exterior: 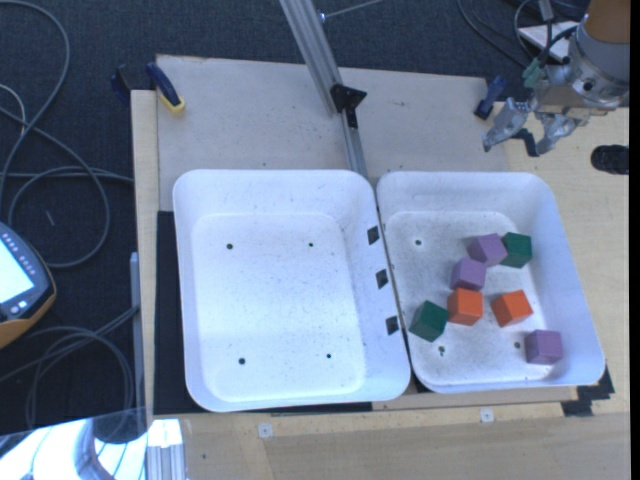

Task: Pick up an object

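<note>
The right bin [560, 228] holds several small blocks. Two purple ones [487, 249] [467, 273] sit mid-bin beside a green block [517, 249]. Two orange blocks [464, 306] [511, 307] lie lower down, a second green one [430, 320] is at the lower left, and a third purple block [543, 346] rests near the front wall. My gripper [520, 136] hangs above the bench behind the right bin's far rim, at the upper right. Its two fingers stand apart, open, with nothing between them.
The left bin [200, 268] stands beside the right one. A slanted metal rail [318, 58] crosses the bench top behind the bins. A blue and yellow clamp [165, 86] sits at the bench's far left corner. Cables lie on the floor to the left.
</note>
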`<act>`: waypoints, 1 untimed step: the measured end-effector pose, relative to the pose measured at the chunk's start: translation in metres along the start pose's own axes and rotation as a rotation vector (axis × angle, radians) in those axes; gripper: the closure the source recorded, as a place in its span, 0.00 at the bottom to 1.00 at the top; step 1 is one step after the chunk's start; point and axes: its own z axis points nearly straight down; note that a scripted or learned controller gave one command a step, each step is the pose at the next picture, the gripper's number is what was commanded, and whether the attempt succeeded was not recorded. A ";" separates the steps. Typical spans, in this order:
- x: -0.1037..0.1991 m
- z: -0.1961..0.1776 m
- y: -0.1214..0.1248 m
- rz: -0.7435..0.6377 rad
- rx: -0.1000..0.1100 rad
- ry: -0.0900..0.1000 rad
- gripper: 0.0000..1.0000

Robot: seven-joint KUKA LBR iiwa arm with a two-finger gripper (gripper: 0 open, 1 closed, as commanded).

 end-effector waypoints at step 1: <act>0.054 0.087 -0.015 -0.003 0.008 0.005 0.00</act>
